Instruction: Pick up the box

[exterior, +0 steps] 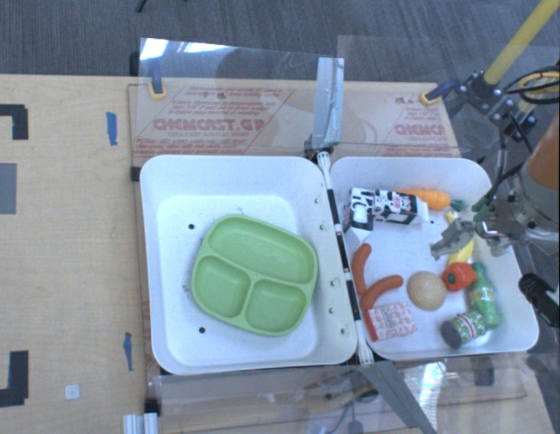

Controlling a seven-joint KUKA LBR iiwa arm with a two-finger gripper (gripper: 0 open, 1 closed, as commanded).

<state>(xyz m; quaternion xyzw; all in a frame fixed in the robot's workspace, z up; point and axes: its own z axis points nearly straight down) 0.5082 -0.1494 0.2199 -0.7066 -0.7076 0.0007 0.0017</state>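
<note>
While hovering at right bin's [352, 172] edge, gripper [453, 238] unladen, fingers spread. Box [391, 320] flat near front wall, beside sausages [370, 280]. Approach stage; next, shift over box, descend.

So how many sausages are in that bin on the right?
2. One sausage stands nearly upright along the bin's left wall; the other sausage lies slanted just below it, beside the small red-and-white box. Others could be hidden under the gripper.
</note>
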